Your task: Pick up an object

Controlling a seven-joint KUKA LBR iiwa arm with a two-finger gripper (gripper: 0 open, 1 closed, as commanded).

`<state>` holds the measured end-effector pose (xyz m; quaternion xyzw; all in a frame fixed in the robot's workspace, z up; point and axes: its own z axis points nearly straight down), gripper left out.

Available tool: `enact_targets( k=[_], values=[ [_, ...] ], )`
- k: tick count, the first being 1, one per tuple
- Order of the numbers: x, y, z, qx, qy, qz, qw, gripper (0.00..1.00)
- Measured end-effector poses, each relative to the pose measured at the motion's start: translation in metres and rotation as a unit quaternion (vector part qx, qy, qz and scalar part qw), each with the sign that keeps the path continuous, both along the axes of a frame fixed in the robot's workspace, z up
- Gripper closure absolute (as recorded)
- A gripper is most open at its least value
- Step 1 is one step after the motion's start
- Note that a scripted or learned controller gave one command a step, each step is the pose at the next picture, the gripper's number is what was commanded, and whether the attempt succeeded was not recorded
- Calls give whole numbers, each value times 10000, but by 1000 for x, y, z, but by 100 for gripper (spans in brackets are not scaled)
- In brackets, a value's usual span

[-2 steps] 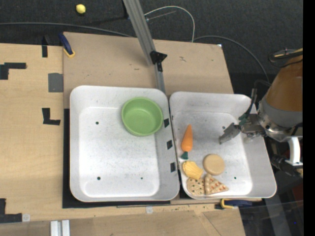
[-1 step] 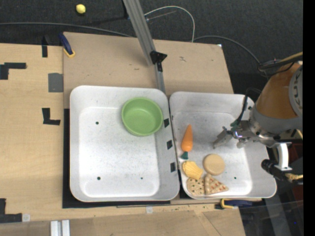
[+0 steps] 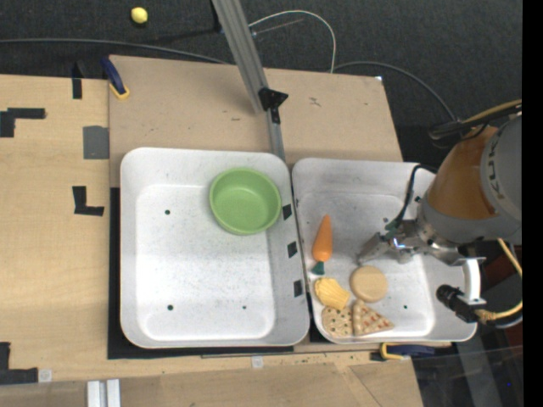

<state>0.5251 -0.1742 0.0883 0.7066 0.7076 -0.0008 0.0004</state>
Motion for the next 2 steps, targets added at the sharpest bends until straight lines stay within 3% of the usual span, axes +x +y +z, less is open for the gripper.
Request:
enact_targets(
  k=[1,2],
  values=[
    [0,1,11,9,2,2,10000,100],
    [-6,1,71,2,-21,0,10000,100]
  ],
)
